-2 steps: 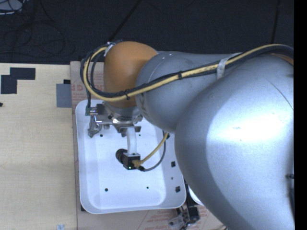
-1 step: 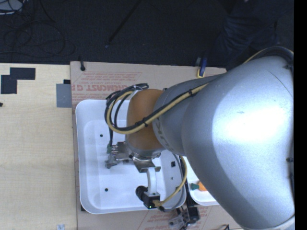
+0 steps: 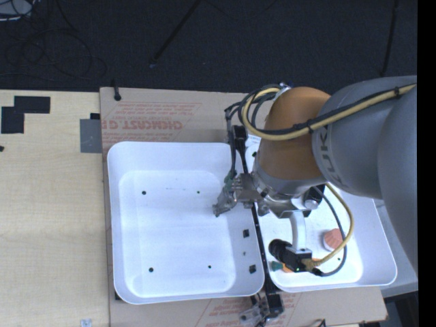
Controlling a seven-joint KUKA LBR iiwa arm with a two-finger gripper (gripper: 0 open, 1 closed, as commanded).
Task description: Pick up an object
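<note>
While the arm (image 3: 354, 142) reaches in from the right, its gripper (image 3: 223, 204) hangs over the left bin's (image 3: 136, 251) right side, its opening impossible to tell, and a small orange object (image 3: 332, 238) lies in the right bin (image 3: 381, 264).

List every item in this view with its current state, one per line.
Gripper: low over the left bin's right side, fingers' opening unclear.
Left bin: flat on the bench, upright.
Right bin: beside the left bin, partly covered by the arm.
Orange-pink object: lying loose on the right bin's floor, not held.
Arm: reaching in from the right across the right bin.
</note>
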